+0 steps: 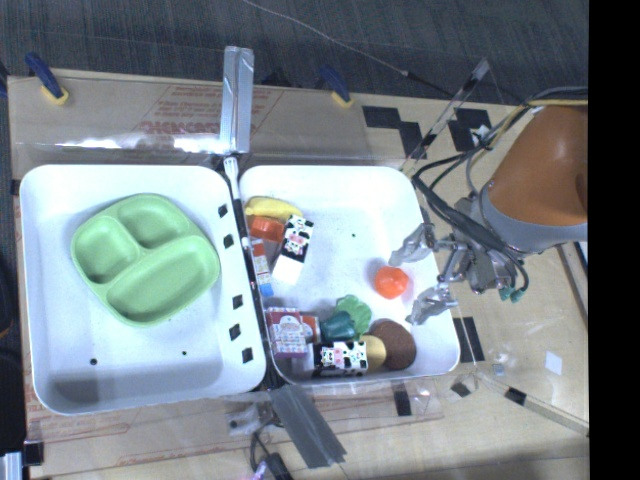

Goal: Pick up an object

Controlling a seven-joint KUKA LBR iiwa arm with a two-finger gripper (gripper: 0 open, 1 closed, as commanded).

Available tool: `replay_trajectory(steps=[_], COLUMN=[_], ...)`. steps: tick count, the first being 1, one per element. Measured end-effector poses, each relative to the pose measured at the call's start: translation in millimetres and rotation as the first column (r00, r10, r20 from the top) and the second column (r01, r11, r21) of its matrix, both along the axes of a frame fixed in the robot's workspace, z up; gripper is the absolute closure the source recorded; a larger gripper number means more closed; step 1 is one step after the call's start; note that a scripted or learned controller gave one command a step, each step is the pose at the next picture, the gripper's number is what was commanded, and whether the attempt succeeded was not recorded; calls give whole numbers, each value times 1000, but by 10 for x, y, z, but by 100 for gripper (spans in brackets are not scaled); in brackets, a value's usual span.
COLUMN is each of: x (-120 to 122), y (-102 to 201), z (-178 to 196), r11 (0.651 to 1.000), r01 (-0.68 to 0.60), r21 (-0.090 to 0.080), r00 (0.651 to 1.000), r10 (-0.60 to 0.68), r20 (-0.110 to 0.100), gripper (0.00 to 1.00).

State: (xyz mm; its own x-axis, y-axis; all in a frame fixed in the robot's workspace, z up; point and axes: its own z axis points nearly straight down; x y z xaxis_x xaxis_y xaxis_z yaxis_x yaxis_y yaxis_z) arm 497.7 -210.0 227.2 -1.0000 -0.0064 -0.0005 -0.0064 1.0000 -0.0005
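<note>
My gripper hangs over the right edge of the right bin, fingers spread apart with nothing between them. An orange ball-like object lies just left of the fingertips, apart from them. Along the bin's left side lie a yellow banana, an orange-red block and a cow-patterned carton. At the bin's front sit a red-and-white box, a green toy, a second cow-patterned carton and a brown round object.
The left bin holds a green divided plate. A metal divider bar stands upright between the bins at the back. Cables trail from the arm over the right bin's rim.
</note>
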Motion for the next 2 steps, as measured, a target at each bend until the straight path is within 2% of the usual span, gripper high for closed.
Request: replay_trajectory(steps=[1, 2], x=[145, 41], y=[320, 878], z=[-1338, -1311], r11=[994, 996], r01=[-111, -92], r21=[-2, -4], r00=[994, 996], r10=[111, 92], r20=[5, 18], gripper=[0, 0])
